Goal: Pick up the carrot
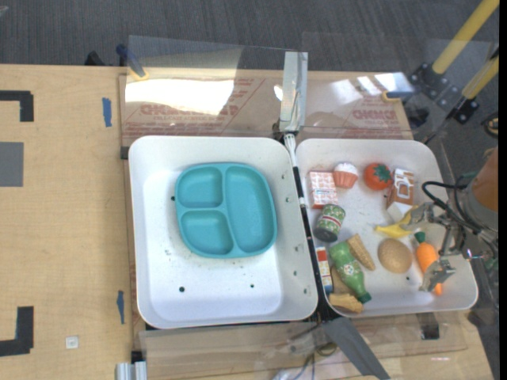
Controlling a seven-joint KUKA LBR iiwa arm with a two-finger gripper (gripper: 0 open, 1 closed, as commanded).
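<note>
Down at the near rim of the right bin (463,295): tool (438,271) right over carrot (428,256), touching; carrot's long axis toward the near rim. Grip state impossible to tell.

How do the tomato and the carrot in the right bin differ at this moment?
The tomato is red and round with a green top; the carrot is orange and longer. The tomato lies near the bin's far wall, apart from the arm; the carrot lies near the right edge, right at the gripper. Both lie in the right bin.
</note>
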